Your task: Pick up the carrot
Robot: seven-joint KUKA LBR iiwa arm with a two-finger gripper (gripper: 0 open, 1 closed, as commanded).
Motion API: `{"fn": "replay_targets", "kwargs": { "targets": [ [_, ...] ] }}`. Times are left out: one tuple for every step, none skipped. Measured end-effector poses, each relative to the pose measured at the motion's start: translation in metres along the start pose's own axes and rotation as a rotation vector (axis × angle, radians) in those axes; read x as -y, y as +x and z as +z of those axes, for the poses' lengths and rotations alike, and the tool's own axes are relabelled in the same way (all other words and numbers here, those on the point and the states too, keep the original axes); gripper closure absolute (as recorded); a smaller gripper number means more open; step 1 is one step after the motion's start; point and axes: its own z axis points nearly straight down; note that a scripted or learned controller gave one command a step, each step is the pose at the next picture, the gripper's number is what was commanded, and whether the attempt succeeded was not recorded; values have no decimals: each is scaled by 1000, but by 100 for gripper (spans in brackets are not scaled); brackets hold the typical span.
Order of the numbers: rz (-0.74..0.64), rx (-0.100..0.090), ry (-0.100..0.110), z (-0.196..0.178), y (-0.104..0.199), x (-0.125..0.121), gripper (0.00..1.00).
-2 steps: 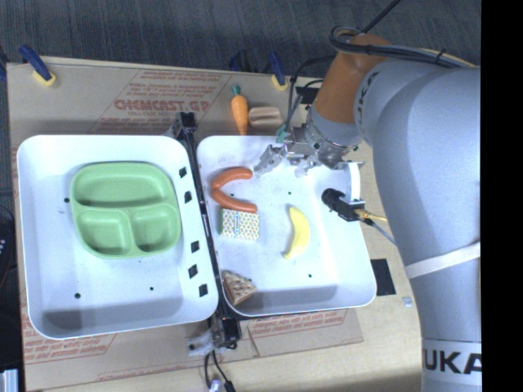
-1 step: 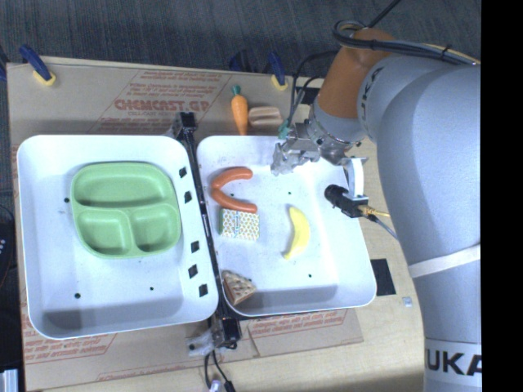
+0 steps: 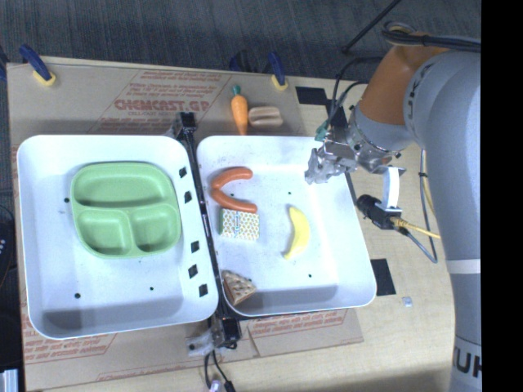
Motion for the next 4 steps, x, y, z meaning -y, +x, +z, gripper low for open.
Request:
{"fn": "replay_targets", "kwargs": {
  "targets": [
    [48,0,-5,-103,-1,-1,100],
    [38,-1,0,-57,103,11,100],
    [351,-1,2,-17,170,38,100],
    [203,-1,0,-23,120,118,100]
  ]
}}
